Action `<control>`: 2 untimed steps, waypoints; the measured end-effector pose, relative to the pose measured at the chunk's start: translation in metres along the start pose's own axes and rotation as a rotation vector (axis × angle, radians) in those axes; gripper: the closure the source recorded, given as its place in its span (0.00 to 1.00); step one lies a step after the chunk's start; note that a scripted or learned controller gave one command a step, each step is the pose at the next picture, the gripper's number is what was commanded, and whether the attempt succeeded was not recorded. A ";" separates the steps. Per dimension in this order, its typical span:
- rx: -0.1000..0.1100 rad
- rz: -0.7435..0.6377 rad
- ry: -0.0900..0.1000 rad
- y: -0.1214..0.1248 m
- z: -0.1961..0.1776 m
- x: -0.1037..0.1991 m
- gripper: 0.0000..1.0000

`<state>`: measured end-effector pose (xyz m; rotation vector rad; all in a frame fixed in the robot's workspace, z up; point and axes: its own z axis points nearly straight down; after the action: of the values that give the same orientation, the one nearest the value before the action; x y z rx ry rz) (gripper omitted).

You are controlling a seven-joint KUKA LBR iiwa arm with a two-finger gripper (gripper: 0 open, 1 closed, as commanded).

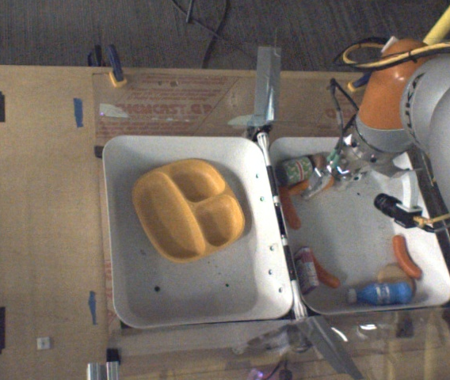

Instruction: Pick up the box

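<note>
Fingers of our metal two-finger gripper [324, 179] hang just right of the small green-labelled box [296, 169]; their spread we cannot tell.

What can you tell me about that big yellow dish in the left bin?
The yellow dish is a rounded tray, plastic by its look, moulded into three compartments: two smaller ones on one side and a larger one on the other. It lies flat and right way up, turned at an angle, on the floor of the left bin. Nothing lies in it.
</note>
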<state>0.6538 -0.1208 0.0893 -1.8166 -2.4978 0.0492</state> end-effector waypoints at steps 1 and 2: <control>-0.062 -0.009 -0.027 -0.061 0.006 0.038 0.00; -0.060 -0.085 -0.031 -0.174 0.012 0.022 0.00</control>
<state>0.4807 -0.1533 0.0874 -1.7414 -2.6228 -0.0010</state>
